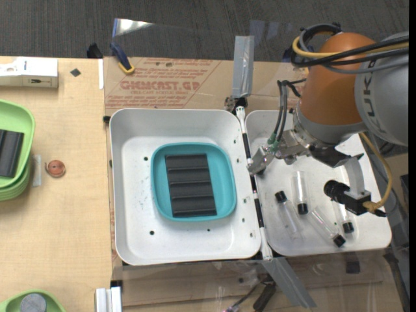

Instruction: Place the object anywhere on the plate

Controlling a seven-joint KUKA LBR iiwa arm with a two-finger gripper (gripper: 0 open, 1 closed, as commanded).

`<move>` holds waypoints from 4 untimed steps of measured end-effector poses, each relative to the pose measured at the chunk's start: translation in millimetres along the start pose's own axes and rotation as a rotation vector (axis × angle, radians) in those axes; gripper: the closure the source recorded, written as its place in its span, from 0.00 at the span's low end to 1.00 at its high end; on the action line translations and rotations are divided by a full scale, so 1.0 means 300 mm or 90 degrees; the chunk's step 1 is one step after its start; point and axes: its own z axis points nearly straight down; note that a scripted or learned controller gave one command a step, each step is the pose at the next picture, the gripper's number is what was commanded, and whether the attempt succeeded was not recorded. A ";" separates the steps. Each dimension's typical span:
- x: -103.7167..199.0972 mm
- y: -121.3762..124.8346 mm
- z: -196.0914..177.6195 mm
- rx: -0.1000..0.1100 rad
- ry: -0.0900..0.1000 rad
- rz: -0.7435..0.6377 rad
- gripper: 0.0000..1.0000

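Here, the objects to move are several small clear plastic tubes with black caps (300, 194) lying scattered on the floor of the right-hand shallow white bin (374, 239). The teal square plate with a black ribbed insert (193, 181) sits in the left-hand white bin (130, 174), with no tube on it. The tool (260, 161) hangs near the divide between the bins, above the right bin's left edge; whether it is open or closed I cannot tell. The tubes look light, stiff and smooth, likely to roll or slip, so gripping one across its middle seems wisest. Red print on the brown cardboard sheet (162, 83) behind the bins seems to read "CHEMCAST", though faintly.
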 end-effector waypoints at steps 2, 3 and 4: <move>0.110 -0.021 0.123 0.000 0.001 0.000 0.00; 0.110 -0.021 0.123 0.000 0.001 0.000 0.00; 0.110 -0.021 0.123 0.000 0.001 0.000 0.00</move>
